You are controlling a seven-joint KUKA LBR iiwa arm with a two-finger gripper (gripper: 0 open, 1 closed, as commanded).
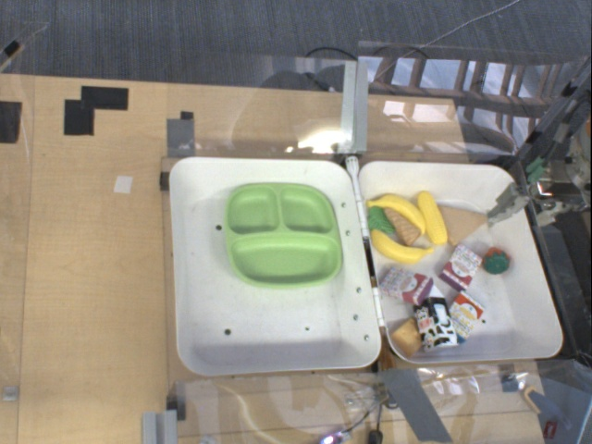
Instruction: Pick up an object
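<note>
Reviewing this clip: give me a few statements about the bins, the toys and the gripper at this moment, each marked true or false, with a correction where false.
1. The green divided plate lies in the left bin. True.
2. The toy food is piled in the left bin beside the plate. False: the toys, among them the yellow bananas, lie in the right bin.
3. The gripper is at the far right side of the right bin. True.
4. A banana is lifted clear of the bin in the gripper. False: the bananas lie on the bin floor, well left of the gripper.
5. The small green ball lies in the plate. False: it is in the right bin, near its right wall.
</note>
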